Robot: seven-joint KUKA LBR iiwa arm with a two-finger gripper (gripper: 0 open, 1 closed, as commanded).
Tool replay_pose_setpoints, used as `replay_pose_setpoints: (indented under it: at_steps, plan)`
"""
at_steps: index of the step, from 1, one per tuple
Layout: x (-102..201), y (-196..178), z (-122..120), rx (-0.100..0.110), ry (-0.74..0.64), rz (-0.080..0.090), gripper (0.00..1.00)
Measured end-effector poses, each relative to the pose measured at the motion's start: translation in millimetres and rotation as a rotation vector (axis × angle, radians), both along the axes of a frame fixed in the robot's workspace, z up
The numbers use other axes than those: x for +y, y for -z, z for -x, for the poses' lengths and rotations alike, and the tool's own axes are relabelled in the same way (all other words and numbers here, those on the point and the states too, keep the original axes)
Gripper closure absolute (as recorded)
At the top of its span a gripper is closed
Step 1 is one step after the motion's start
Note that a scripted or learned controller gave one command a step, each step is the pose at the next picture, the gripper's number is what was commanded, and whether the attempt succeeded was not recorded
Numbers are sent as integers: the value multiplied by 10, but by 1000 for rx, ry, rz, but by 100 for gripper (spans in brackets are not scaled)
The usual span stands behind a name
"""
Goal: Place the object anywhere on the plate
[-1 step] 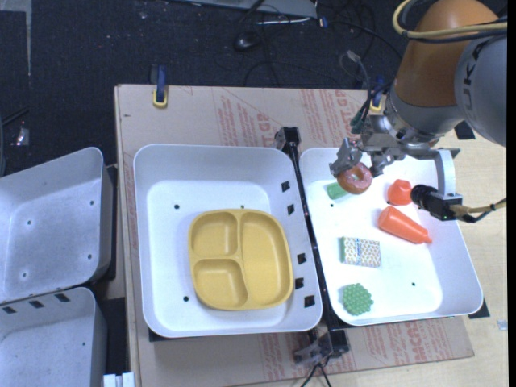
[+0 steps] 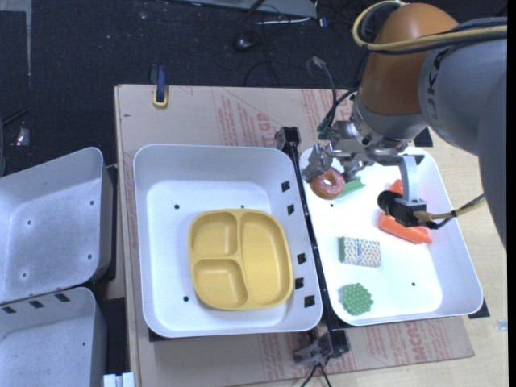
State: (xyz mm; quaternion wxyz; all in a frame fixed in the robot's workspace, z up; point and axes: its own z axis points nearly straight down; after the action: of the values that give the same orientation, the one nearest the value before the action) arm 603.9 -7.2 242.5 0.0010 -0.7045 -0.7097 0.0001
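Gripper (image 2: pixel 332 166): low over the right bin's (image 2: pixel 451 293) far-left corner, finger state impossible to tell.
Doughnut (image 2: pixel 328 185): just beneath it (on a green scrap).
Advice: centre over the ring, lift clear of the rim, release above the yellow plate (image 2: pixel 240 259).
Surroundings: carrot (image 2: pixel 404 229), bench (image 2: pixel 218 111), dark floor.

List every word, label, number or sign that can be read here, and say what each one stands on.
Red lettering on the cardboard sheet under the bins: mirrored or upside down, too blurred to read.
More red lettering on the same sheet near the front edge, below the right bin: also unreadable.
Printed pattern on the small box in the right bin: too small to read.
Nothing else carries text.
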Motion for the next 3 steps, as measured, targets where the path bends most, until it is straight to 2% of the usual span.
replay_pose_setpoints:
  at_steps: [2, 3]
  plan:
    - [1153, -29, -17, -3, -2, -1, 100]
    - [1388, 217, -25, 2, 2, 2, 100]
